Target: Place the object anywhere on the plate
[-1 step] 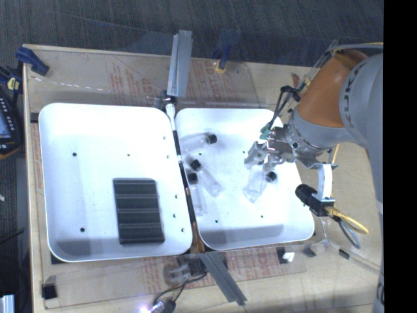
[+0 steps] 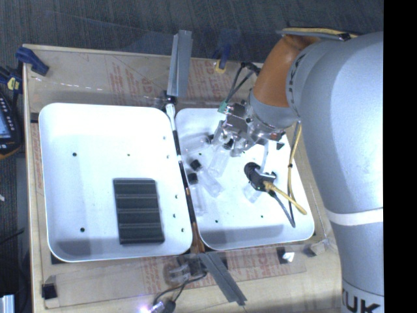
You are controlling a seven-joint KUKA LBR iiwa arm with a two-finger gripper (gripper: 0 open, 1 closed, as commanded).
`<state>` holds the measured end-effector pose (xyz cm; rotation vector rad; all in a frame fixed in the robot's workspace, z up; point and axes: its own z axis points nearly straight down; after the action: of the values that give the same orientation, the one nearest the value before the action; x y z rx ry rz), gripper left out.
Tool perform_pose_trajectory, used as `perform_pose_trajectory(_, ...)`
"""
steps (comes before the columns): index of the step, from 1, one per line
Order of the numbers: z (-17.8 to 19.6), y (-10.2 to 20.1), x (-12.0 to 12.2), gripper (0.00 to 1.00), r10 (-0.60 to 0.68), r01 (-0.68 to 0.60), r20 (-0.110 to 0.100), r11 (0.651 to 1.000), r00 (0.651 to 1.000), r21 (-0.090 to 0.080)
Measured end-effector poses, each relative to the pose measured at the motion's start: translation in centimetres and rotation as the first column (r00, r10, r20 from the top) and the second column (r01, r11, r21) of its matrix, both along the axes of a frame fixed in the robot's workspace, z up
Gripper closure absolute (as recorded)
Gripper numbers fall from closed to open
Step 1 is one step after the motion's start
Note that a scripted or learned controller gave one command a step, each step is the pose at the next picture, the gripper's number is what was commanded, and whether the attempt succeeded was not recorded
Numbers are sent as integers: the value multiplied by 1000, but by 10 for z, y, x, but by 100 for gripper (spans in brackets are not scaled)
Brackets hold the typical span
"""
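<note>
In the camera view, a wooden bench (image 2: 98, 77) carries two shallow white bins side by side. The left bin (image 2: 58, 129) fills the left half of the frame. On its floor, toward the lower middle, lies a dark ribbed rectangular plate (image 2: 138, 210), flat and clear of all four walls, with nothing on it.

The right bin (image 2: 287, 230) sits at the centre of the frame. The grey arm (image 2: 345, 122), with its orange band (image 2: 277, 60), comes in from the right and reaches down over the upper part of this bin. The gripper (image 2: 231, 193) hangs low over the middle of the bin floor. Its pale, translucent fingers (image 2: 212, 178) are hard to make out against the white, but they look spread apart, with nothing between them.

The task's thing, a small black block (image 2: 193, 165), lies on the floor of the right bin near its left wall, left of the gripper and not touching it. A second small black piece (image 2: 193, 177) lies just below it in the frame, very close to it.

A grey metal bar (image 2: 180, 64) stands at the upper end of the seam between the bins. A blue clamp (image 2: 31, 60) grips the bench's upper left corner.
</note>
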<state>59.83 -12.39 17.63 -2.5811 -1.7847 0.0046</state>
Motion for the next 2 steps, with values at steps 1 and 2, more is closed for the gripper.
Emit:
perform_pose_trajectory(1,14,87,21,100,-158,158,-1,987,987,-1)
perform_pose_trajectory(2,-76,38,-13,100,-147,147,1,989,989,0)
